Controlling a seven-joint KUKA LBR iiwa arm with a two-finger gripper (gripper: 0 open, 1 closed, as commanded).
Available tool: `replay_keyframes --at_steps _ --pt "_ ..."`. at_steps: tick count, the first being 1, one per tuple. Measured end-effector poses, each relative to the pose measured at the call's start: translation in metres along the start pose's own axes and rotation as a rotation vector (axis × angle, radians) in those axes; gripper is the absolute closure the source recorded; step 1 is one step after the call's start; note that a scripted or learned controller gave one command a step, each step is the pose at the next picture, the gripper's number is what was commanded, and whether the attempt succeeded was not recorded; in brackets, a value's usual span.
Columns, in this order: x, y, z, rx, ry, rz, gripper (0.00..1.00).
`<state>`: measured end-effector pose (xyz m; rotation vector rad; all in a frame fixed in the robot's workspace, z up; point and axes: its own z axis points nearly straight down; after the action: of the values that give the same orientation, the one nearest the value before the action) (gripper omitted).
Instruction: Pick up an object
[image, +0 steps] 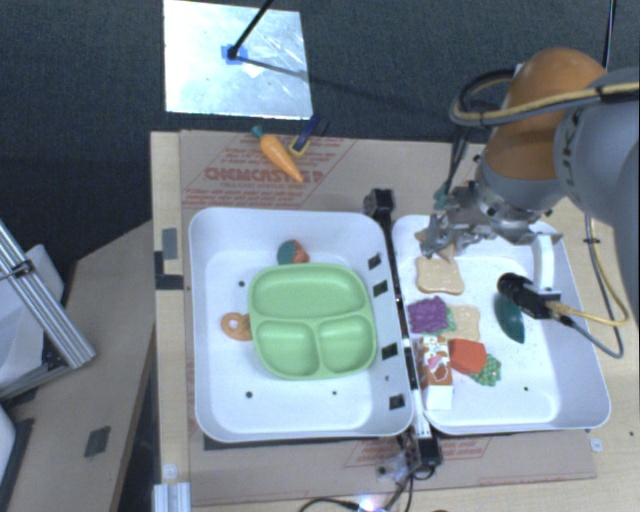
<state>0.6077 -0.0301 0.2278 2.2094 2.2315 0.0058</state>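
Claw (440, 238) hangs low over the far left corner of the right bin (585, 395), just above the toast slice (439, 275); whether it grips anything cannot be told from this angle. Behind it the grey arm (600, 140) comes in from the right, its orange band (535, 105) bulging above the wrist, which bends down toward the bin. That toast slice lies flat, its long axis running roughly left to right, rounded top toward the claw. Nearer along the bin's left side sit a purple grape bunch (428, 314), a red piece (467, 355) and a small printed carton (434, 365); a dark teal piece (512, 322) lies more to the right. The left bin (215, 400) carries a green divided tray (310, 320), with a pretzel (236, 326) beside it. On the desk (120, 290) beyond the bins lies a toy carrot (280, 157).
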Motion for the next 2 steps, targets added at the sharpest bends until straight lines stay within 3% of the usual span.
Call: replay_keyframes --at_steps 1,2 --pt "0.044 0.0245 0.0118 0.001 -0.001 0.001 1.0" --pt "0.0353 0.0242 0.0124 0.001 -0.002 0.009 1.0"
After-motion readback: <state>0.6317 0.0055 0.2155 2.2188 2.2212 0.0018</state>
